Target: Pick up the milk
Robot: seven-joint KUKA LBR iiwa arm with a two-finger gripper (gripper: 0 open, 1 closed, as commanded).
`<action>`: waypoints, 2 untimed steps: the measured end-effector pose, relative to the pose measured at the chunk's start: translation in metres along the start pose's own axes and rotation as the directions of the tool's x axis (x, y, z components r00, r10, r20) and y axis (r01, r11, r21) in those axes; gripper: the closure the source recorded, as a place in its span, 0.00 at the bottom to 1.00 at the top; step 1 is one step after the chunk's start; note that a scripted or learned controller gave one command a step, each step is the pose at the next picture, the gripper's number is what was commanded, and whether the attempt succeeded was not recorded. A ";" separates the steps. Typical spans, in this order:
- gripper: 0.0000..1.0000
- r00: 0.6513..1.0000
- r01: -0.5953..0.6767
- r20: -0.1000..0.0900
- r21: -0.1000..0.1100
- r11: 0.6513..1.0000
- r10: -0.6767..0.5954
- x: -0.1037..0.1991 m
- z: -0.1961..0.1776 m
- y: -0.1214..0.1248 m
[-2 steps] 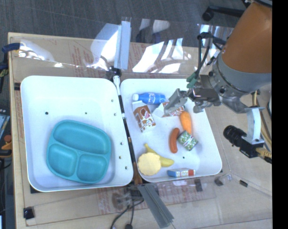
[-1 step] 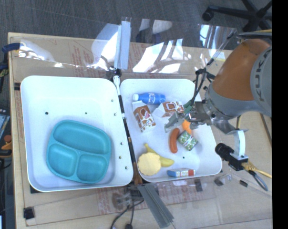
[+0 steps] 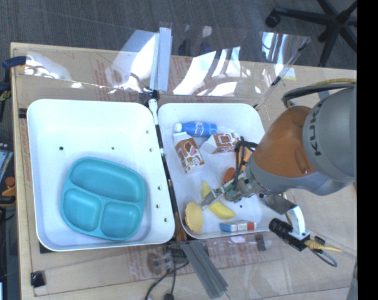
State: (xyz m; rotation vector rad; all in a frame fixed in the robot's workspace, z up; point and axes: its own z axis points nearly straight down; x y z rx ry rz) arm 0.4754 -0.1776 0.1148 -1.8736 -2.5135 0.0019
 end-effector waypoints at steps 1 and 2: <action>0.00 1.000 0.013 0.003 -0.002 1.000 -0.013 0.005 0.024 0.119; 0.00 0.985 -0.175 0.001 0.000 0.985 0.175 0.036 0.024 0.083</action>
